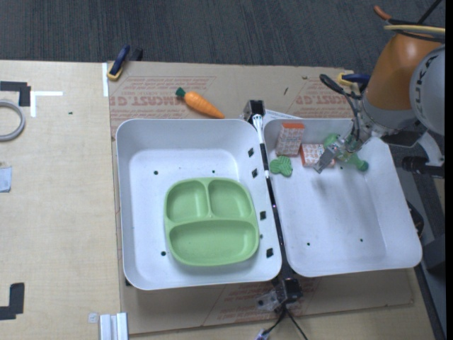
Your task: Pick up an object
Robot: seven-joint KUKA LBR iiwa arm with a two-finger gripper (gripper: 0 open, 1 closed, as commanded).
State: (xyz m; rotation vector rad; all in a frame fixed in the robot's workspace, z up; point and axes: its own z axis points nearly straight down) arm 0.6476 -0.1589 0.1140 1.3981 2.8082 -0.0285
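Camera view showed the gripper (333,154) low in the right bin (354,218), a small orange block (310,153) just beside it and a green toy (282,166) farther off. I couldn't tell its grip; centring over the block before closing looked wise.

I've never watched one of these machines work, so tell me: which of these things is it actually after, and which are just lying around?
Part of the job:
- end effector, low in the right bin
- green toy
- patterned box
- small red pack
- green piece

Just lying about:
- green plate in the left bin
- carrot on the bench
- blue clamp
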